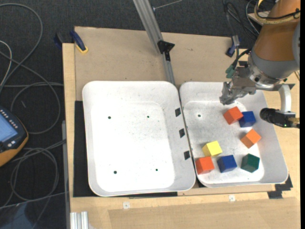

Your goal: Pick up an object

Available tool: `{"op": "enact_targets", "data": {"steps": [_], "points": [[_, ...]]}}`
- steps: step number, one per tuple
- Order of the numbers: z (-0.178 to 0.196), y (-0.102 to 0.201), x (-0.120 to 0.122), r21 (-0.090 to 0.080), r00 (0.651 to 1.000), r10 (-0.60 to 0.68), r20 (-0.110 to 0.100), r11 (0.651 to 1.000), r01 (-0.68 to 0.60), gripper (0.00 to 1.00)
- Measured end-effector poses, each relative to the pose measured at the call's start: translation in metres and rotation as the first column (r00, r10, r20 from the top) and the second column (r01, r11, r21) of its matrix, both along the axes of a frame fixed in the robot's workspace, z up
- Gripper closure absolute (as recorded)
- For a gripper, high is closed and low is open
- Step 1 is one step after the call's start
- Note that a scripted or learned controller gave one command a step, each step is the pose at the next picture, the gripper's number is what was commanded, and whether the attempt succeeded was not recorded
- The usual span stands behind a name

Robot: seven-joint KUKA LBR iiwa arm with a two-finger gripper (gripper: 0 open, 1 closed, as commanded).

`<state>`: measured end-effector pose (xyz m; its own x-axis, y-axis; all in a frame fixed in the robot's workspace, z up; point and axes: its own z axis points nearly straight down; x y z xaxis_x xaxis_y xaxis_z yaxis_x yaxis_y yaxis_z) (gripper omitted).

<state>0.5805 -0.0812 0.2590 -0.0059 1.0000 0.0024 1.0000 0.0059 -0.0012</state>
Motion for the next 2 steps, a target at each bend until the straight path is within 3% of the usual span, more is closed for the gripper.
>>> {"op": "enact_targets", "data": {"steps": [2], "points": [[-0.001, 0.1, 0.025, 0.0, 1.0, 0.001, 0.003, 1.0, -0.001, 1.0]]}}
